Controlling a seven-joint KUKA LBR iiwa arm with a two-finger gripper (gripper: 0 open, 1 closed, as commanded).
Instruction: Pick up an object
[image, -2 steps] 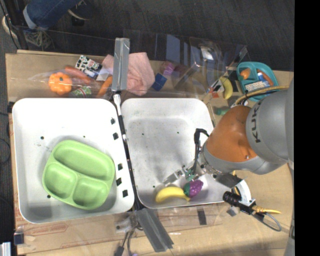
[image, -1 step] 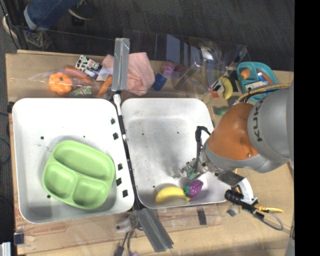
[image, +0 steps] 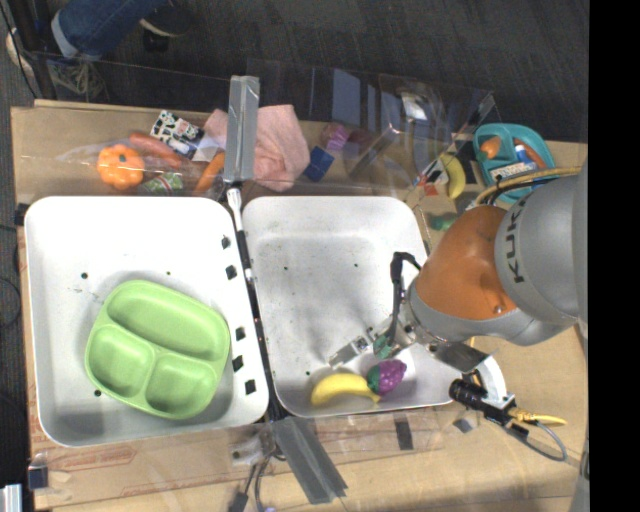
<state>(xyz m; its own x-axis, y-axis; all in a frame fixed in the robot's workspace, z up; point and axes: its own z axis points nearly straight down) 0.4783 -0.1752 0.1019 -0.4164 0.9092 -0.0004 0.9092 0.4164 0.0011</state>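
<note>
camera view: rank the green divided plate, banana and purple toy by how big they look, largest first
1. green divided plate, by far the largest
2. banana
3. purple toy, a bit smaller than the banana; the two lie touching, equally near the camera

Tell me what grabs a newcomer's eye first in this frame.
The grey and orange arm reaching into the right bin, its gripper low over a purple toy and a banana near the front wall. Next, the green divided plate in the left bin.

Bright, even overhead light; mild blur.
</note>
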